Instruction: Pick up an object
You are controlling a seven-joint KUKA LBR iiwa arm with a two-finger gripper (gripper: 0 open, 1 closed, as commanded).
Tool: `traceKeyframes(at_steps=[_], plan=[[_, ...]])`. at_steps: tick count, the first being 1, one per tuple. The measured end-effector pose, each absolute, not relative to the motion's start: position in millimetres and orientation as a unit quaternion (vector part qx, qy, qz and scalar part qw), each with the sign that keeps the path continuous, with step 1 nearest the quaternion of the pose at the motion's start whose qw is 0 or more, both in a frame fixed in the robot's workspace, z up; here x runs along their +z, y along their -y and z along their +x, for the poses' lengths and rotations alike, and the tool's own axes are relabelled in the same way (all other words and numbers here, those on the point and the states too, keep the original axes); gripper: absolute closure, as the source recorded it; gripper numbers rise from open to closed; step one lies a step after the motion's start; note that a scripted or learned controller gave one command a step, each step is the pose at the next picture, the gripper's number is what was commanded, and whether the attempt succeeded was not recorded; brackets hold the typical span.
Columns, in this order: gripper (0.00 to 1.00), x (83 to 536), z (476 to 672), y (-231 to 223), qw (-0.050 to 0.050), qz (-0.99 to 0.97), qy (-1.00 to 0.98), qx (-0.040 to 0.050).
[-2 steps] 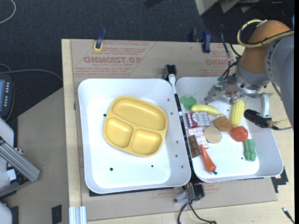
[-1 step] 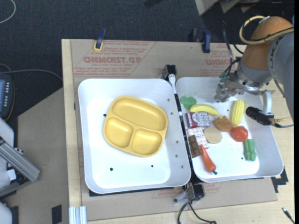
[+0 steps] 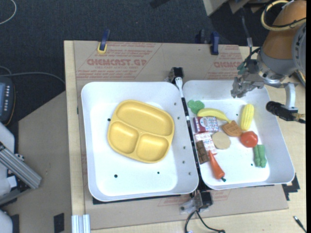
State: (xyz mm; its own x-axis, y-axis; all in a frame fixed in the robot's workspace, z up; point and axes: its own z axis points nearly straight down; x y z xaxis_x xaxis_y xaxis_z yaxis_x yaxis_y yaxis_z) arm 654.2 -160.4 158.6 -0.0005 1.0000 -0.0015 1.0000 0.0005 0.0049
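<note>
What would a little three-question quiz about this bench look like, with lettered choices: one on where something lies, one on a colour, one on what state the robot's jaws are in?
1. Where does the yellow divided plate lie?
A. In the left bin
B. In the right bin
C. On the cardboard behind the bins

2. What colour is the tomato?
A. Blue
B. Red
C. White

3. What is the state of the gripper?
A. Carrying the corn cob
B. Resting on the plate
C. Over the right bin's far edge, holding nothing visible

Answers:
1 A: the plate sits alone in the left bin, away from the toy food.
2 B: it is a red round shape beside the green pepper.
3 C: the corn cob lies in the bin below it, and nothing shows in its grasp.
</note>
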Motion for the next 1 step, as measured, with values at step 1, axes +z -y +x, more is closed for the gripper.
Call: traceKeyframes(at_steps=[1], plan=[[1.00, 202.2, 657.6, 162.4, 0.003, 0.707, -0.707, 0.0013]])
